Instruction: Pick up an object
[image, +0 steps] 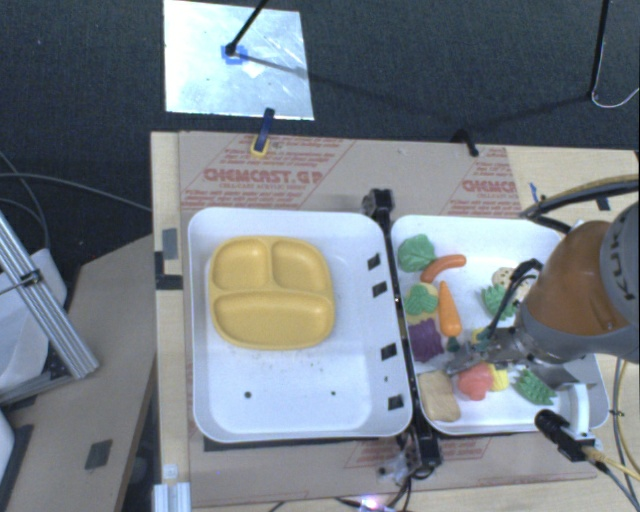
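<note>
Plastic toy food crowds the right bin (570, 232) — the claw (468, 362), grip state unclear, hovers beside a red piece (477, 381): light, stiff, slippery — best pinched mid-body.

Grey arm (585, 290) reaches in from right, wrist lowered

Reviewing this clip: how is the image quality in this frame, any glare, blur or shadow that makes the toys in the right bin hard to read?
Camera view: soft overall, lighting even, faint shadows. Glare washes the shiny sheet on the floor. The yellow tray in the left bin reads clearly; the toys in the right bin, such as the carrot, stay distinguishable by color. The arm covers part of that bin, and the gripper is a dark blur.
</note>
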